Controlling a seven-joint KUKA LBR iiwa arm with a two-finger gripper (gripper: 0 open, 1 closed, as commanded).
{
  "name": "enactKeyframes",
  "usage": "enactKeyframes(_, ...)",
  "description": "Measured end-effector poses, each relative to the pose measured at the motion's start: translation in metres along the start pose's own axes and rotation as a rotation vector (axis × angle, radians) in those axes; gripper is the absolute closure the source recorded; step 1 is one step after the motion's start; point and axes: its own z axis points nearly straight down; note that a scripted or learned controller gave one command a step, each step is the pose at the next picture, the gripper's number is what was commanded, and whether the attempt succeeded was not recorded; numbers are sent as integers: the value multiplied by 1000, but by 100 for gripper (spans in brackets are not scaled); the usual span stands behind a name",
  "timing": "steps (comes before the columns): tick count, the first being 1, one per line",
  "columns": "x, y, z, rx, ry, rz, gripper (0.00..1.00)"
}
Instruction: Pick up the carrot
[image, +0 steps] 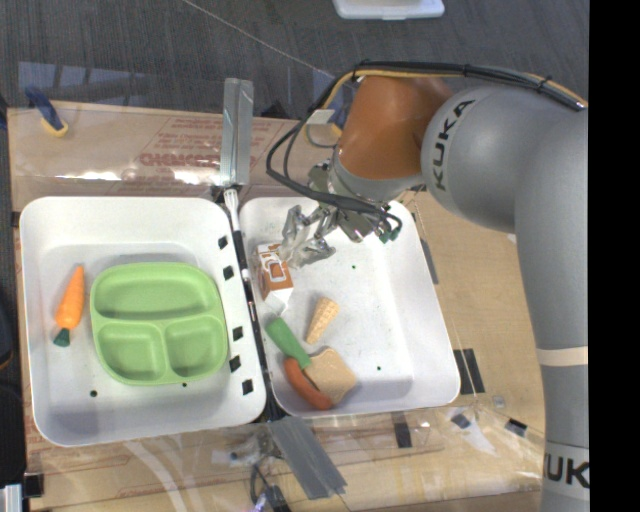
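- Carrot (69, 303): small, tapered, matte orange with a dark green stub at its lower end; lying in the left bin (40, 230), just beside the left rim of the green plate, well apart from the claw.
- Second carrot-like piece (296, 366) in the right bin (420, 330): glossy orange-red body, flat green top, slanting toward the front left corner, partly under a tan slice.
- Green plate (155, 322): smooth pale-green plastic, rounded rectangle, three compartments, one long above and two smaller below.
- Bins: shallow, white, rounded corners, lightly speckled; side by side, meeting along a central seam with small black clips.
- Tan slice (333, 373): toast-shaped, dull and porous-looking, resting on the orange-red piece.
- Cone (320, 319): pale yellow, ribbed, pointing down-left, near the middle of the right bin.
- Small box (273, 270): white and orange-brown, printed carton look, tilted against the right bin's left wall.
- Claw (303, 238): silvery metal, hanging over the upper left part of the right bin, just above the small box; cannot tell whether spread or closed, nothing seen gripped.
- Arm (520, 150): smooth grey casing, rounded orange band (385, 125), black cables looping around the wrist.
- Tabletop (130, 150): light wood under clear, wrinkled plastic film; grey tape strips (237, 130) at the back and front.
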Motion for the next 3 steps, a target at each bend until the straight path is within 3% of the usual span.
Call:
enactKeyframes(1,-3,0,-13,4,-5,-3,100)
enactKeyframes(2,7,-15,18,7,-5,-896,100)
enactKeyframes(3,6,-12,6,4,-4,-1223,100)
